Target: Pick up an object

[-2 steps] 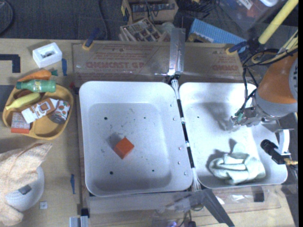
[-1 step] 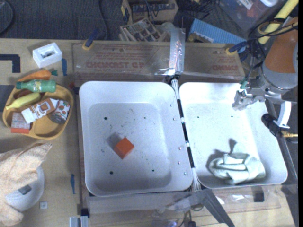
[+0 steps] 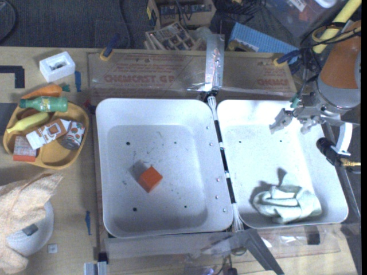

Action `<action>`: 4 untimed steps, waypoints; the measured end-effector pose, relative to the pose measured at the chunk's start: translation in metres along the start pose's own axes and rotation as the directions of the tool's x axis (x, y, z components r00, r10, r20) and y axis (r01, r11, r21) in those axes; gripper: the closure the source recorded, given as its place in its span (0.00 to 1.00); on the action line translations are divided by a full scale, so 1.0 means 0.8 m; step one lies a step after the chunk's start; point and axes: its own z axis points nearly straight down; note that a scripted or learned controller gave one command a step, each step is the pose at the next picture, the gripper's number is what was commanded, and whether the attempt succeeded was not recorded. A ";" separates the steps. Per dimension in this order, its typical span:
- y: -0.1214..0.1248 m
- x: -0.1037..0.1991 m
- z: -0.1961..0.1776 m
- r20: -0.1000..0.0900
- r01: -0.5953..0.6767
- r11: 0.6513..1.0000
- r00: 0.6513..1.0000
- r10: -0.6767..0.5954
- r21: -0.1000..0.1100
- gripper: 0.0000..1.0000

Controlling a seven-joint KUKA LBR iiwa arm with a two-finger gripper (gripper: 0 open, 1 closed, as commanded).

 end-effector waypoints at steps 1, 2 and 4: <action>-0.067 -0.047 0.022 -0.003 0.159 0.987 0.987 -0.159 0.003 0.00; -0.109 -0.060 0.092 -0.001 0.288 0.958 0.958 -0.288 -0.002 0.00; -0.109 0.021 0.085 0.003 0.324 0.946 0.946 -0.324 -0.011 1.00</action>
